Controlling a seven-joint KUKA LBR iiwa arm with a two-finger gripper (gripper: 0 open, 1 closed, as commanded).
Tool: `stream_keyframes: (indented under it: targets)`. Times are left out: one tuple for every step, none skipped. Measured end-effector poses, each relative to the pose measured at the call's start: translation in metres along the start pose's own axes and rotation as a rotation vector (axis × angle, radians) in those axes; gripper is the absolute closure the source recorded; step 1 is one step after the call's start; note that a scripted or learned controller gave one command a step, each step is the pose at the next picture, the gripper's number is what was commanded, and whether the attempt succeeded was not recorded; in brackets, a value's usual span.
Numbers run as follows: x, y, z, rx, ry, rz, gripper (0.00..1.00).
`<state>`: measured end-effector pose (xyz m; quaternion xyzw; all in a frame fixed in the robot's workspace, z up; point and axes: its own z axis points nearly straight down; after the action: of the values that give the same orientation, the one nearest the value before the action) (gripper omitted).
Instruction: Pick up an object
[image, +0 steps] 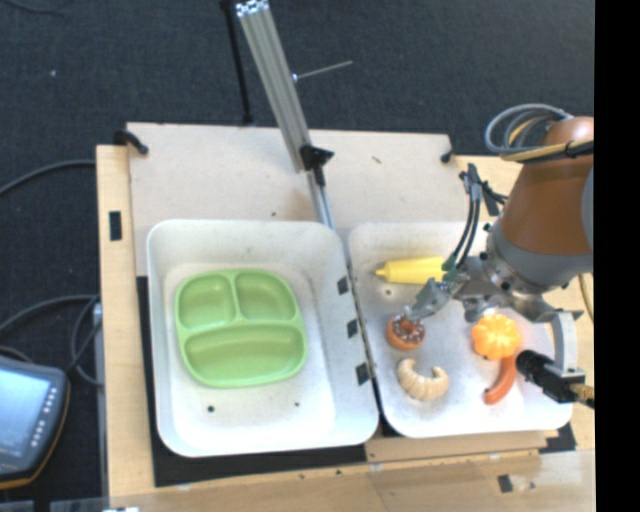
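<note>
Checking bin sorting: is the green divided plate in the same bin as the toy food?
No, the green divided plate lies in the left bin; the croissant sits in the right bin.

Count so far: two white bins (165, 330), one green divided plate (240, 327), plus one each of corn cob (410, 269), donut (405, 332), croissant (423, 381), orange pumpkin (496, 337) and red chili (500, 381).

Hidden and cut-off parts

The arm (545, 215) covers the right bin's (400, 420) far right corner. The end effector's (428, 300) fingers are too small to read, and the red chili (499, 384) is partly covered.
</note>
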<state>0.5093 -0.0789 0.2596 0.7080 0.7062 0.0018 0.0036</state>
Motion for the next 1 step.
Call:
stream_keyframes:
  targets:
    - [0.0017,-0.0002,0.0035,0.006,0.0,-0.003,0.0]
